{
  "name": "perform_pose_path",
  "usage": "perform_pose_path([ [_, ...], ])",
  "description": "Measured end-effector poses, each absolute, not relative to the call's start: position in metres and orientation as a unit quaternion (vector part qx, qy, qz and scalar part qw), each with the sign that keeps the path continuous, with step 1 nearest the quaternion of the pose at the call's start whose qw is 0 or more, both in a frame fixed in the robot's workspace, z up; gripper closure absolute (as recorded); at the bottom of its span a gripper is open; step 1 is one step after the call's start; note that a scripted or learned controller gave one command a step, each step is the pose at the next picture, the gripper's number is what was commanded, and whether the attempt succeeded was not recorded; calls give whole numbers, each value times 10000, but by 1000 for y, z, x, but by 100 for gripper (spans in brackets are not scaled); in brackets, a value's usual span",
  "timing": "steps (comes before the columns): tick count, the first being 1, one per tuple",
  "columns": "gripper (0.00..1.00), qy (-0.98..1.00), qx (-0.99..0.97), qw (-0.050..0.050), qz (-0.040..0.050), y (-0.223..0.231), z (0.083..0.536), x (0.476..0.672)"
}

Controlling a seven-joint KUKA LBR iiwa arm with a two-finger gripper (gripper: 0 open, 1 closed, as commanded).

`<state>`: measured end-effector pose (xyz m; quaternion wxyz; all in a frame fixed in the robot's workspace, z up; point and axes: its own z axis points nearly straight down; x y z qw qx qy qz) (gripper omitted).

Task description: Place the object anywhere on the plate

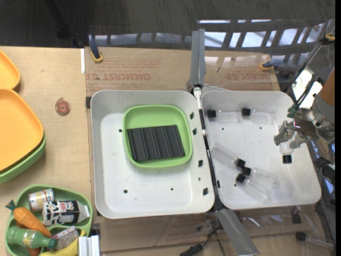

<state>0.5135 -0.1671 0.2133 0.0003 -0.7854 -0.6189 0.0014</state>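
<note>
the cardboard under the bins has red writing on it, seen upside down. it reads "chemcast" on the left part and "gp" on the right part. a small can and a black and white pack sit in a green bowl at the bottom left, but their labels are too small to read.

the end effector is over the right side of the right bin. a small tube with a black cap hangs just under it. i cannot tell if the end effector is open or closed, or if it grips the tube.

the tube looks clear like glass, and its cap is black. more tubes like it lie in the same bin. two tubes lie near the middle of the bin, to the left of the end effector and a bit lower. another tube and one more lie near the far wall of the bin, well apart from the end effector.

the plate is green with soft corners. it sits in the left bin. a dark ribbed block lies flat on the plate.

orange plates are stacked on the bench at the left. a small pink round thing lies near them.
</note>
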Motion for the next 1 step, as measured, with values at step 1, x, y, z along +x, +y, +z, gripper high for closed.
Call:
perform_pose_path([
  [1, 100, -6646, -7472, 15, 12, -170, 157, 479],
])
